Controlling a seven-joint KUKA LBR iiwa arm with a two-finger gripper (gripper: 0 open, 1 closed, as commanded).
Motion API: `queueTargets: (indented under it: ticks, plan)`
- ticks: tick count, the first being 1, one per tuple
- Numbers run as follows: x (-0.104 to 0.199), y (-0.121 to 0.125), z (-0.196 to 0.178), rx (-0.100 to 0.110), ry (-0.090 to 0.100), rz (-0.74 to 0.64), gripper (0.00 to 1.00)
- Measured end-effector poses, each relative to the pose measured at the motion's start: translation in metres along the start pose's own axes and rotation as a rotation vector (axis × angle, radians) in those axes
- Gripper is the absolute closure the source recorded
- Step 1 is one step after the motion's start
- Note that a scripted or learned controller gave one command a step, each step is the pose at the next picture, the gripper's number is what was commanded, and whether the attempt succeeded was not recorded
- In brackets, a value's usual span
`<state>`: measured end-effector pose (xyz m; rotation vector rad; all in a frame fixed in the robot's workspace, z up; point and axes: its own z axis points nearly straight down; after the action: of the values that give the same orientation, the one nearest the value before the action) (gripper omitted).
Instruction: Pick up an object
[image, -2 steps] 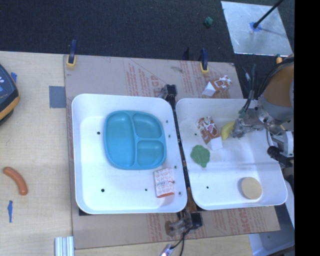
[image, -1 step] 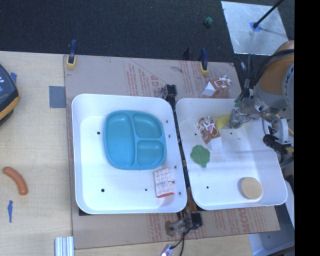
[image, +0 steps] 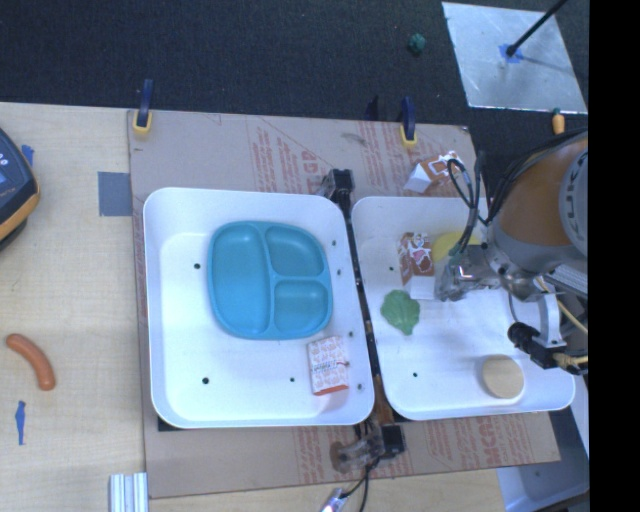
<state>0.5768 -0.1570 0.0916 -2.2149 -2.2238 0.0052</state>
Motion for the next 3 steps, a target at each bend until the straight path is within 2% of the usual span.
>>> queueTargets:
  ticks: [1, 2, 3]
  plan:
    - [-0.019, 0.073, -0.004, -0.002, 0.001, -0.001, 0.00]
    - [-0.056, 0.058, -0.024, -0.004, 0.000, 0.002, 0.00]
    - [-0.012, 0.074, -0.001, 0.000, 0.001, -0.002, 0.00]
